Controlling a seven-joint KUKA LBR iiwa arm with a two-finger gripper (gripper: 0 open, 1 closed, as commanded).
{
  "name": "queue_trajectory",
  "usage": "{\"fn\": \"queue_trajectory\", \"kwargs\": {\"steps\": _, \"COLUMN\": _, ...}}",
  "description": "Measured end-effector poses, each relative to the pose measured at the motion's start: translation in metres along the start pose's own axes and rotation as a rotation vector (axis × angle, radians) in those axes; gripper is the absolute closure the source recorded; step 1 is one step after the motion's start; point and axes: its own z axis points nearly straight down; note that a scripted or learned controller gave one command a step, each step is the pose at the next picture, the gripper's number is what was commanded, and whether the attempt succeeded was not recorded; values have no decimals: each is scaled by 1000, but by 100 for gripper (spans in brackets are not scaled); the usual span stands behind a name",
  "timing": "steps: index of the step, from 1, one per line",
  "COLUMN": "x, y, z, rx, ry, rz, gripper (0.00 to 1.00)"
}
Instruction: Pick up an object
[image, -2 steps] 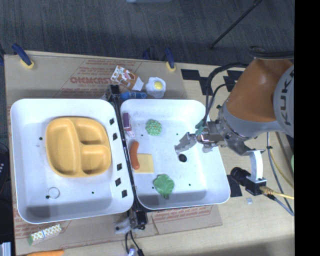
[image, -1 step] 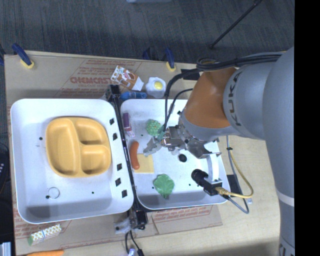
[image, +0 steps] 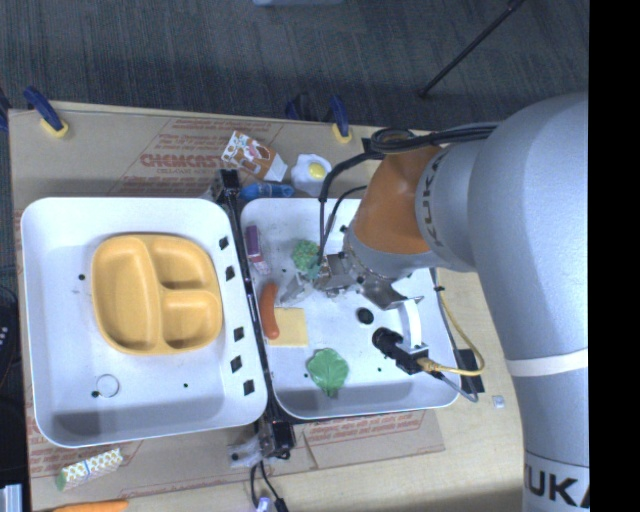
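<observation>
1. Camera view looks down on a table covered with printed cardboard, with two shallow white bins side by side on it.
2. The left bin holds a yellow divided tray, which lies in its upper middle part.
3. The right bin holds the small objects and the end of the arm.
4. The grey arm comes in from the right, and its orange band sits over the upper part of the right bin.
5. The jaws are low over the upper left part of the right bin, just beside a green leafy item; whether they are released or clenched cannot be told, since the metal parts blur together there.
6. No object can be seen between them.
7. An orange sausage-shaped piece lies along the left wall of the right bin, touching or just beside a pale yellow square slice.
8. A second green leafy piece lies near the front of the right bin, well apart from the first.
9. A small purple item sits in the upper left corner of the right bin.
10. A black cable fitting with a yellow wire hangs over the right half of that bin.
11. Outside the bins, at the far edge, lie a printed carton, a blue object and a white-and-yellow egg-like piece.
12. A patterned wrapper lies on the table in front of the left bin.
</observation>
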Motion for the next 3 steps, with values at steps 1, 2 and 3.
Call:
{"fn": "queue_trajectory", "kwargs": {"steps": 1, "x": -3, "y": 89, "z": 9, "rx": -2, "ry": -1, "rz": 72, "gripper": 0}}
{"fn": "queue_trajectory", "kwargs": {"steps": 2, "x": 9, "y": -1, "z": 4, "rx": 2, "ry": 1, "rz": 383, "gripper": 0}}
{"fn": "queue_trajectory", "kwargs": {"steps": 3, "x": 8, "y": 44, "z": 9, "rx": -1, "ry": 1, "rz": 509, "gripper": 0}}
